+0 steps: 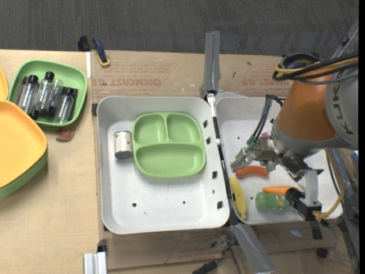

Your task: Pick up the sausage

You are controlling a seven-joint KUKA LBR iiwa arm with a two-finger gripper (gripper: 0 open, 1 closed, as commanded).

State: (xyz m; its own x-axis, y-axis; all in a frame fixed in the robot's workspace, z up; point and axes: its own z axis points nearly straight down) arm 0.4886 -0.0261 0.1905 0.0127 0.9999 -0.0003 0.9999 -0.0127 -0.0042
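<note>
At far left of the frame sit stacked yellow plates (17, 147) and a green tray (34, 73) of dark-capped bottles (45, 99). The left bin (114, 210) holds a small can (122, 144) just beside a green divided plate (169, 144).

In the right bin (228, 124), lower middle-right of the frame, the sausage (252, 172), a reddish-orange link, lies on the floor. A banana (239, 197) lies below and left of it, a green bottle (272, 201) below it, and a carrot (279, 190) lies along the bottle's top. The gripper (258, 152) hangs just above the sausage, so I judge this the approach step, grasp not yet made. Whether the claw is apart or together I cannot tell; the metal parts blur together. The next move likely calls for lowering straight onto the link and closing across its narrow width, clear of the carrot.

The orange-banded arm (305, 116) covers the bin's upper right, so whatever lies beneath it is hidden.
</note>
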